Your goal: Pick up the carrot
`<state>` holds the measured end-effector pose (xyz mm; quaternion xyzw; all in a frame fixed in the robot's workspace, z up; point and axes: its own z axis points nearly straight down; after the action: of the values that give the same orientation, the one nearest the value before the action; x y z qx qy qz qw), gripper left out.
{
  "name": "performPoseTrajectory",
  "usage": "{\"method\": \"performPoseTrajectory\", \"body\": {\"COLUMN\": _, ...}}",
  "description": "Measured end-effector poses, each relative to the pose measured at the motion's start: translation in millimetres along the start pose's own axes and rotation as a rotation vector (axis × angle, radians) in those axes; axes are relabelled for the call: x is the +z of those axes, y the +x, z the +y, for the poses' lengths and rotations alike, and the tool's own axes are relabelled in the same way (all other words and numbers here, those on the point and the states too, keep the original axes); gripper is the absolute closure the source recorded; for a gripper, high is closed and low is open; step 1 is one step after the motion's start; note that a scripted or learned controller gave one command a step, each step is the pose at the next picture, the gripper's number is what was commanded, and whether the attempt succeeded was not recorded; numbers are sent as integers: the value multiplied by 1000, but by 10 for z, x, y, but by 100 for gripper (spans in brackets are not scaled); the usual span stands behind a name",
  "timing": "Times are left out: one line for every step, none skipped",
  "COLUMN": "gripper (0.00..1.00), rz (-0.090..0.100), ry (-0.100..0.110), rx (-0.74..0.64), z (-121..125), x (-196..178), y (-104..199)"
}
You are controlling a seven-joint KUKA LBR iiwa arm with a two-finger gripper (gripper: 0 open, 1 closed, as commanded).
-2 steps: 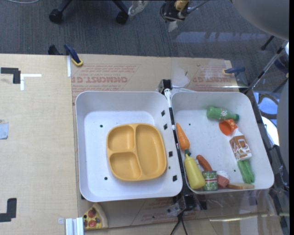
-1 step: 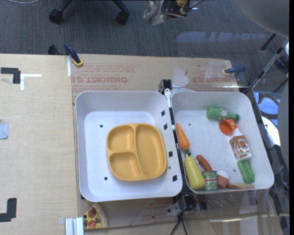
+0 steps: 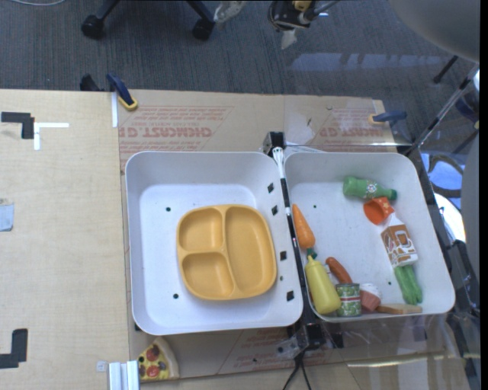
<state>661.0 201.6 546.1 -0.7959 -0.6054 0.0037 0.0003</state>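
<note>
Looking down on the bench, you find the carrot [image 3: 303,227] in the right bin [image 3: 421,199], lying close along its left wall, thick end toward the front and thin tip pointing to the back; it rests flat on the white floor, with bare floor to its right and behind it.

Just in front of it stands your nearest crowding: a yellow bottle [image 3: 321,286], whose tip comes up almost to the carrot's thick end; beside that lies a small red-orange sausage [image 3: 338,270], and in front of it a green can [image 3: 349,299], a pink piece [image 3: 370,298] and a tan stick [image 3: 398,308] along the front wall.

Well apart, toward the back right, you have a green bottle [image 3: 367,188] with an orange cup [image 3: 378,209] touching it; below these a carton [image 3: 399,245] runs down the right side, and a green vegetable [image 3: 409,283] lies just past its front end.

The left bin [image 3: 145,228] holds a yellow plate [image 3: 226,250] with three compartments; a pizza slice toy [image 3: 155,361] sits on the cardboard outside the bin's front left corner.

You see a grey bulk of the arm [image 3: 442,23] at the top right corner, high over the floor; you cannot tell how the gripper stands, and nothing hangs over the carrot.
</note>
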Motion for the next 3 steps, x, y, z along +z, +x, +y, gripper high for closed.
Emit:
{"method": "performPoseTrajectory", "body": {"gripper": 0, "rz": 3, "ry": 0, "rx": 369, "z": -83, "x": 74, "y": 262}}
{"method": "performPoseTrajectory", "body": {"gripper": 100, "rz": 2, "ry": 4, "rx": 370, "z": -71, "x": 1, "y": 258}}
{"method": "performPoseTrajectory", "body": {"gripper": 0, "rz": 2, "ry": 4, "rx": 371, "z": -70, "x": 0, "y": 257}}
